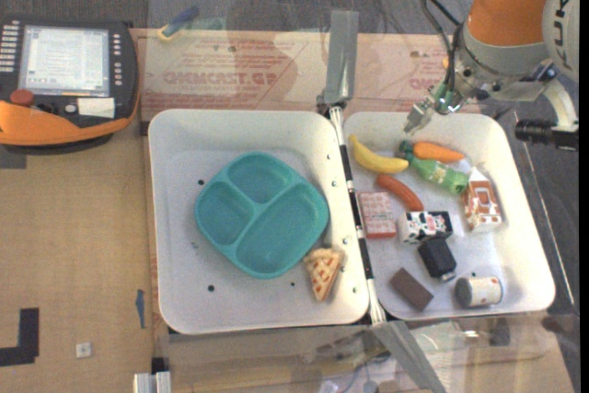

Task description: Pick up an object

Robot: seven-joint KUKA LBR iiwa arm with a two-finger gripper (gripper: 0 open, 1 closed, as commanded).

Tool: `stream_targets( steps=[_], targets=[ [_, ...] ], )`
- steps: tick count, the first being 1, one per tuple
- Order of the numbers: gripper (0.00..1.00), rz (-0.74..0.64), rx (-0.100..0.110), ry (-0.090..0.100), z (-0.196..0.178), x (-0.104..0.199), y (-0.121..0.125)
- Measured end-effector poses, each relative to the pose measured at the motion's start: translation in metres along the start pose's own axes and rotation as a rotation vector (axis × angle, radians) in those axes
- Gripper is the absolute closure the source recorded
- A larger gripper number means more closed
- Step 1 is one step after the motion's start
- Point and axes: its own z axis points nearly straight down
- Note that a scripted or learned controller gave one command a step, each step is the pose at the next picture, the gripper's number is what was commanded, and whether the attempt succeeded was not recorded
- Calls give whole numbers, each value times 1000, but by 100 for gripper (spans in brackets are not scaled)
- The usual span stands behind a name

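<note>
While the gripper (421, 117), seemingly parted and holding nothing, hovers over the right bin's (532, 198) far rim.

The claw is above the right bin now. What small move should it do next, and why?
Probably a short descent toward the banana. The claw hangs above the far edge of the right bin, with nothing seen between its fingers, and the banana lies just below and to the left of it, with some free space around it. The carrot is also near.
</note>
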Motion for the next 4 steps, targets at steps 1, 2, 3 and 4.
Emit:
stream_targets(
  steps=[1, 2, 3, 4],
  targets=[
    [0, 0, 1, 1, 0, 0, 0],
    [0, -105, -1, -2, -33, -27, -54],
    [0, 57, -1, -2, -137, 8, -115],
    [0, -84, 1, 2, -25, -13, -97]
  ],
)
